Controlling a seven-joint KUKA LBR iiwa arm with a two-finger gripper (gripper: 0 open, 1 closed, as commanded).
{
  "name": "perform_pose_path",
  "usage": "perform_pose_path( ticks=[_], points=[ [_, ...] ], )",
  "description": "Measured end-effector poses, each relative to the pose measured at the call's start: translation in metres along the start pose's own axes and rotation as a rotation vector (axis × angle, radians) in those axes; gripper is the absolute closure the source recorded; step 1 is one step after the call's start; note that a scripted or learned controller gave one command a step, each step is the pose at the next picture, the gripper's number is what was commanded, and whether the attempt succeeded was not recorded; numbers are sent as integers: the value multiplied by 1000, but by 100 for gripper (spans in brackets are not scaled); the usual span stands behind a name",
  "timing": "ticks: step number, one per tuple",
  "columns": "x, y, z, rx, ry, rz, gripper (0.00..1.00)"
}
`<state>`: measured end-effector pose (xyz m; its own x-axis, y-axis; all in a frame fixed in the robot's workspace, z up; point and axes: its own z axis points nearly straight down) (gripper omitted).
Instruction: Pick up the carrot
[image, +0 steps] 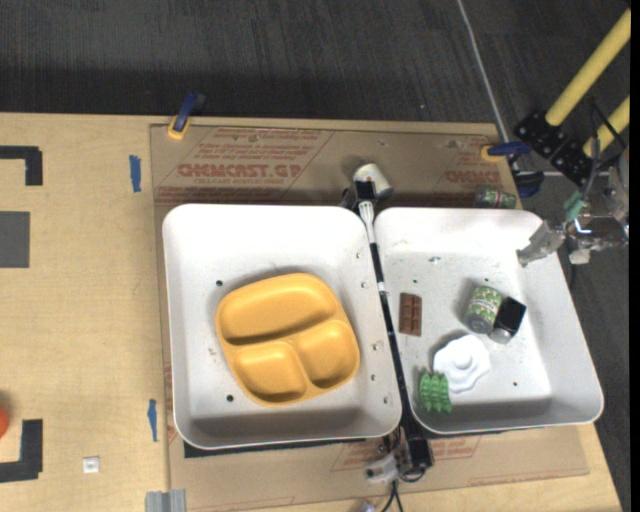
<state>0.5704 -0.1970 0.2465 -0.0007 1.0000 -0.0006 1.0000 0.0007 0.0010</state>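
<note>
My gripper (556, 240) reaches in at the right edge of the view, over the far right rim of the right bin (560, 400). It is above and to the right of everything lying in that bin, and nothing is visibly held in it. A small orange-red shape (3, 421) lies on the bench at the view's far left edge, cut off by the frame; I cannot tell what it is.
The left bin (190, 300) holds a yellow divided plate (288, 335). In the right bin lie a brown bar (410, 313), a green can (485, 306) beside a black block (509, 318), a white lump (463, 364) and a green studded piece (434, 390). A yellow pole (590, 68) stands at the top right.
</note>
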Motion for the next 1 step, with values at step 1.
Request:
perform_pose_path(
  ticks=[1],
  points=[
    [62, 8, 161, 0, 1, -20, 0]
  ],
)
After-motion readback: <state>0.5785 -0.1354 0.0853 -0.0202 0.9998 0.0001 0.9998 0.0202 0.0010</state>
